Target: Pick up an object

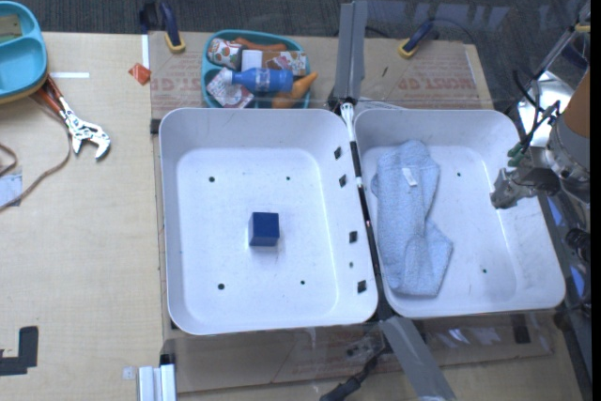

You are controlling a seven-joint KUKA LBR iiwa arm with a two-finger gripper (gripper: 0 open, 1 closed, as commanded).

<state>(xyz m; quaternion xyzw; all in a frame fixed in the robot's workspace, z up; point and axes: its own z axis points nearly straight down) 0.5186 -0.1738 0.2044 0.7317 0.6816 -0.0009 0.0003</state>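
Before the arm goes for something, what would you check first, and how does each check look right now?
1. Something to pick: ok. A blue block sits in the left bin and a grey cloth lies in the right bin.
2. Block free to grasp: ok. It stands alone, away from the walls.
3. Cloth free to grasp: ok, though it lies crumpled along the left side of its bin.
4. Gripper position: ok. It is over the right bin's right edge, apart from both things.
5. Gripper open: cannot tell.
6. Gripper already carrying something: cannot tell; it is too small and blurred.
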